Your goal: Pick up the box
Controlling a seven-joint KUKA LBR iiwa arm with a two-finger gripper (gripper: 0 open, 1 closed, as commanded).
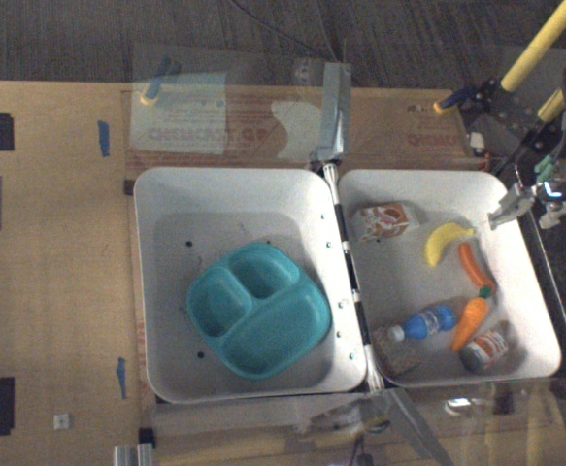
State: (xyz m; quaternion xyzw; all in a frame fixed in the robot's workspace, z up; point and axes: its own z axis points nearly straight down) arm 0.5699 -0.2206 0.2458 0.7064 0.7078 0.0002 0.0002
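while the box [383, 221] lay untouched on its side in the far left corner of the right bin [535, 289], the task stood at its opening step, the approach. from the 1 camera above the bench, the gripper [523, 202] hung at the far right edge of that bin, over its rim, well apart from the box; whether it was spread or closed could not be told, and nothing was seen in its hold. between it and the box lay a banana [448, 243], with a thin orange piece [476, 266] just near of that. farther toward the near side sat a carrot [470, 322], a bottle [421, 325] with a blue label, and a can [485, 349]. the left bin [156, 212] held 1 teal divided plate [258, 309]. next, by my reading, the arm needed to travel left across the bin's far side, pass above the banana, line up over the box and descend; the bin wall close beside the box left little room there.
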